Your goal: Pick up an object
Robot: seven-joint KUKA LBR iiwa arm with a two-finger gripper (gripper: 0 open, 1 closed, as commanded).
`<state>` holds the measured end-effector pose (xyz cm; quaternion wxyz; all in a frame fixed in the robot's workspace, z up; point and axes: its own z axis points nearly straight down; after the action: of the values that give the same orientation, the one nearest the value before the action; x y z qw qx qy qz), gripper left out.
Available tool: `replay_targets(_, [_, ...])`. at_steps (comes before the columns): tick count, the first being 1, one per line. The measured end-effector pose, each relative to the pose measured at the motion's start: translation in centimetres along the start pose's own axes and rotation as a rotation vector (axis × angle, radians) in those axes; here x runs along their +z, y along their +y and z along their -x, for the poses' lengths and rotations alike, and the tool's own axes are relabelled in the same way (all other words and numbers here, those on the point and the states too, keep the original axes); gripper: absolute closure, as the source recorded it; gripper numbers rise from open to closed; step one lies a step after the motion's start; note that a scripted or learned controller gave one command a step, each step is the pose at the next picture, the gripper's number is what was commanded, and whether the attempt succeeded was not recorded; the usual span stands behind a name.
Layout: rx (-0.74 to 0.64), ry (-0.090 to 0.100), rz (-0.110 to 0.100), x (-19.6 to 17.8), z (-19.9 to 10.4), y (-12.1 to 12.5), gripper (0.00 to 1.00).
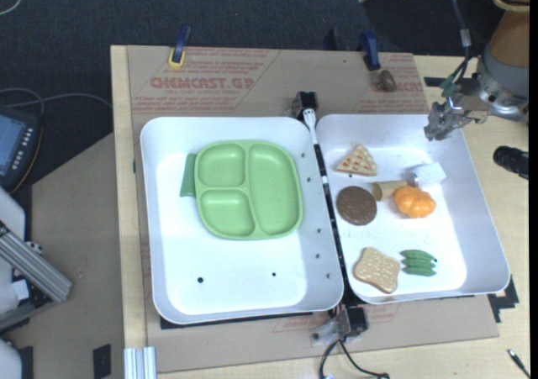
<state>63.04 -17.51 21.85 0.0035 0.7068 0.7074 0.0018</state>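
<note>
- End effector sits at the far right rim of the right bin, tips hanging over the bin's upper right corner; nothing between them, but can't tell if it's open or closed at this size.
- Arm comes in from the upper right, orange band above the wrist, wrist angled down and toward the bin. Reads as a hover/approach pose, not a grasp.
- Candidate objects all lie in the right bin, below and left of the end effector, spread apart so each could be taken singly, likely on purpose for picking.
- Closest: small white block, just below the end effector, touching or just beside the orange fruit.
- Waffle wedge off to the end effector's left; brown round patty further down-left.
- Toast slice and green pea pods farthest, at the bin's near side.
- Left bin holds a green divided plate, well away from the end effector; probably a drop target, not a pick.
- Both bins sit side by side on a cardboard sheet clamped to the tabletop, which keeps them fixed.
- Judgement: pick not started; white block or orange fruit is the shortest reach.
</note>
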Motion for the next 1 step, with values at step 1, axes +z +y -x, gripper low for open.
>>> replay_targets(1, [0.0, 0.001, -0.003, -0.73, 0.02, 0.08, 1.0])
